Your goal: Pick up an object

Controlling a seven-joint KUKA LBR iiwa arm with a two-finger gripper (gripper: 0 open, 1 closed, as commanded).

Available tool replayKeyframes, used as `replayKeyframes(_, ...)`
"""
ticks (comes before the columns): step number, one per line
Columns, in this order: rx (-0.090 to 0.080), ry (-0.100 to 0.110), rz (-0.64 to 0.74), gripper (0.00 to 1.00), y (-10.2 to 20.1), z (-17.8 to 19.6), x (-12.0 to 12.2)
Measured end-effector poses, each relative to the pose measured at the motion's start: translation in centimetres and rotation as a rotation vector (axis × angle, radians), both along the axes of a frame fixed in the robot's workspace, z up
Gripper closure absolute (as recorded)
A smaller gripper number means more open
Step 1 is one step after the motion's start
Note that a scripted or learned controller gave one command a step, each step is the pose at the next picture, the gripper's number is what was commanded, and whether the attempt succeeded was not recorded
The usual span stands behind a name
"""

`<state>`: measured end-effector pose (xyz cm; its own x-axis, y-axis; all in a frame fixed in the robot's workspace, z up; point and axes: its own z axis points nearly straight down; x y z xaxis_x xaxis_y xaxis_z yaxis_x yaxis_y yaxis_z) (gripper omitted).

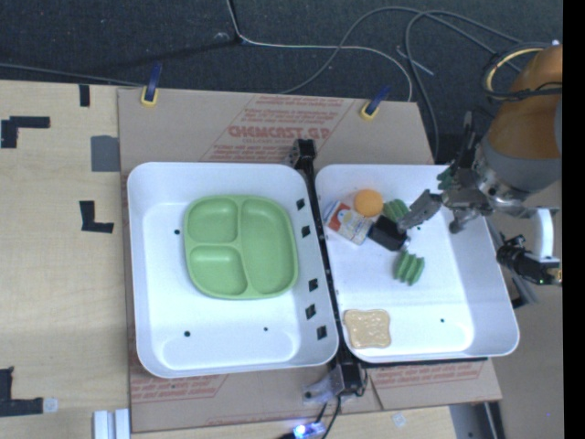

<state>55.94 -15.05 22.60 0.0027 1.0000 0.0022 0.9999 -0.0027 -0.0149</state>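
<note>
Camera view: hand (388,234) low in right bin (475,309), grip state unclear; green ridged piece (409,268) just at its 5 o'clock.

Left bin (146,273): green divided plate (241,247), lying flat. Right bin (475,318): orange ball (368,201) beside a red-and-white packet (345,222); two green ridged pieces (409,268); tan toast slice (367,328) near the front wall. Claw (388,235) is low over the packet's right edge, arm (521,135) entering from the right.
</note>
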Motion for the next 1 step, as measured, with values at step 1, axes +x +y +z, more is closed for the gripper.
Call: replayKeyframes(1,-0.002,-0.013,0.004,0.00,0.06,0.76,0.27)
